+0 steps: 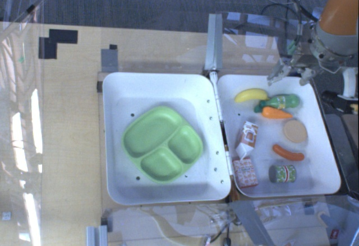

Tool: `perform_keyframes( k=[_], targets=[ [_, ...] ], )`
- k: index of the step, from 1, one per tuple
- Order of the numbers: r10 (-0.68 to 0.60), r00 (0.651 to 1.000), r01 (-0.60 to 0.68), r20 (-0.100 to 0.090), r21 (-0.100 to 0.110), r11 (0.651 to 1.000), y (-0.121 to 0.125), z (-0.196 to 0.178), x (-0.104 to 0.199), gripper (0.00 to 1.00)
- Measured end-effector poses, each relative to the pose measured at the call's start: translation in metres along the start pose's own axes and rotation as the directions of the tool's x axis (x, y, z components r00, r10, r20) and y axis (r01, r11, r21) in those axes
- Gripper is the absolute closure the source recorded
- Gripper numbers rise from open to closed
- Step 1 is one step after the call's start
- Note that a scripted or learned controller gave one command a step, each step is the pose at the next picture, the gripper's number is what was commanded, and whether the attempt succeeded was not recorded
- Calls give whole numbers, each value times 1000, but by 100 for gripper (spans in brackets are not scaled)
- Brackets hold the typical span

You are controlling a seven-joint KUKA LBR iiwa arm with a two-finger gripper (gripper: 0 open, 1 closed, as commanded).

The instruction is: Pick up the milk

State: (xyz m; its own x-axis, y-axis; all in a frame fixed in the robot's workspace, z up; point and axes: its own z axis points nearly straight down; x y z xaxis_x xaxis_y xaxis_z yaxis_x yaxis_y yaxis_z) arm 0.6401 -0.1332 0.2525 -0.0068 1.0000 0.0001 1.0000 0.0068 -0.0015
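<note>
The milk (247, 137) is a small brown-and-white carton lying on its side in the left part of the right bin (325, 144), its white gabled end pointing toward the front. My gripper (290, 75) hangs over the bin's far edge, above and behind the banana (251, 94) and well back and to the right of the milk. Its two fingers (275, 76) are spread apart with nothing between them.
Around the milk lie a green bottle (279, 101), a carrot (277, 113), a tan round disc (294, 131), a sausage (288, 153), a small can (282, 173) and a reddish box (245, 172) just in front of the milk. The left bin (118, 183) holds a green divided plate (162, 143).
</note>
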Motion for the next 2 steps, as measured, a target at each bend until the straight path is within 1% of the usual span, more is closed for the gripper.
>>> perform_keyframes(
  k=[1,2],
  targets=[
    [-55,998,55,0,0,998,30,88,-27,0],
    [-186,983,186,-1,1,983,29,169,-47,0]
  ],
)
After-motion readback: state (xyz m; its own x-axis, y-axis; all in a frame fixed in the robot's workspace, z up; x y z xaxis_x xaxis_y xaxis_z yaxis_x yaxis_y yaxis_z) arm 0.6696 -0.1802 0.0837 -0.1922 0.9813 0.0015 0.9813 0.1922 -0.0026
